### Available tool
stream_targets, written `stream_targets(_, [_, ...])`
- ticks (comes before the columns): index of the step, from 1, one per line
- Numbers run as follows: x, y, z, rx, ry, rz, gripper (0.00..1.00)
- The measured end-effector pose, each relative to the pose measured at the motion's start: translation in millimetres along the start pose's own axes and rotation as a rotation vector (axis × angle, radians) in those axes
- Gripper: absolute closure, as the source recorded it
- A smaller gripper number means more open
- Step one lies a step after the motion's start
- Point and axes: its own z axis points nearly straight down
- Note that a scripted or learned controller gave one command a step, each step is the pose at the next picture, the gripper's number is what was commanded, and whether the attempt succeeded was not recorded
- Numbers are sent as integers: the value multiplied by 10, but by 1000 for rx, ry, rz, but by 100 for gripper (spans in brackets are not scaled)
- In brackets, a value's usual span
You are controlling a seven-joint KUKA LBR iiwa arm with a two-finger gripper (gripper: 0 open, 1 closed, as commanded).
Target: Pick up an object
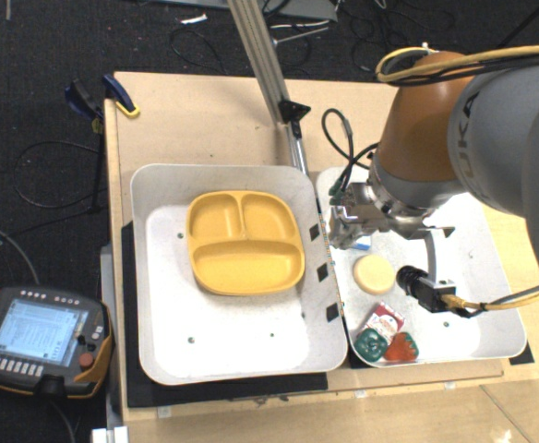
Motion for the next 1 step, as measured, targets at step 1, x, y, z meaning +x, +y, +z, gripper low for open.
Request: stream_targets(1, [572,225,-80,0,0,0,100])
